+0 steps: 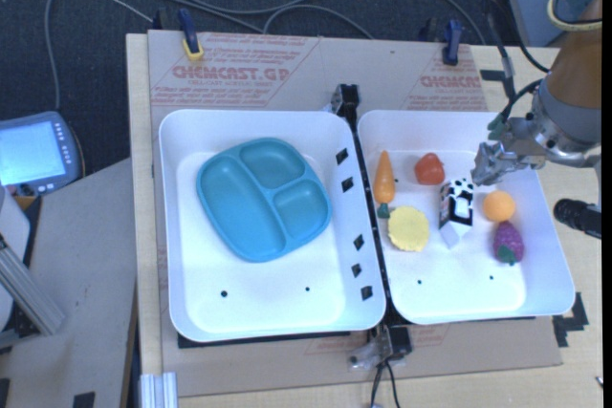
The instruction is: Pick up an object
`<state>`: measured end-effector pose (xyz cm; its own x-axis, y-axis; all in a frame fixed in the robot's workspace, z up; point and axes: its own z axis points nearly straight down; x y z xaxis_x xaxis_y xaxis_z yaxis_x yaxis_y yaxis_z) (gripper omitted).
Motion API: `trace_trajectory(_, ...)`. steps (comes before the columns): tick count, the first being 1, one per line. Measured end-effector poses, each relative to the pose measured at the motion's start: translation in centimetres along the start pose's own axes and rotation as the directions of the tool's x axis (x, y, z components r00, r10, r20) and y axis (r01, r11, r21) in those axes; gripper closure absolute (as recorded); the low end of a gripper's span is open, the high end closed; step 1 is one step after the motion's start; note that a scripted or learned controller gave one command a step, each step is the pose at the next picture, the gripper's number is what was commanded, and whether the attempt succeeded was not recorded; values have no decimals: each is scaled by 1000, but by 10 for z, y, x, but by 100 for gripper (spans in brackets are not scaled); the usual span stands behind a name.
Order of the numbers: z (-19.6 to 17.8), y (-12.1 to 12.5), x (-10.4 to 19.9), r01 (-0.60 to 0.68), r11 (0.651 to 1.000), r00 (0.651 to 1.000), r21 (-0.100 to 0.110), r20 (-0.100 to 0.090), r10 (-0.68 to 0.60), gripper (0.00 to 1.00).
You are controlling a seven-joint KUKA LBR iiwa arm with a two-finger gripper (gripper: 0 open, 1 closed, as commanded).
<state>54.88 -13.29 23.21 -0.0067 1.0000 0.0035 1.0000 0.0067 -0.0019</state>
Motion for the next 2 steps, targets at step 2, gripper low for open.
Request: trace_trajectory(2,13,9,116,1,1000,1000,1,0,-1,100)
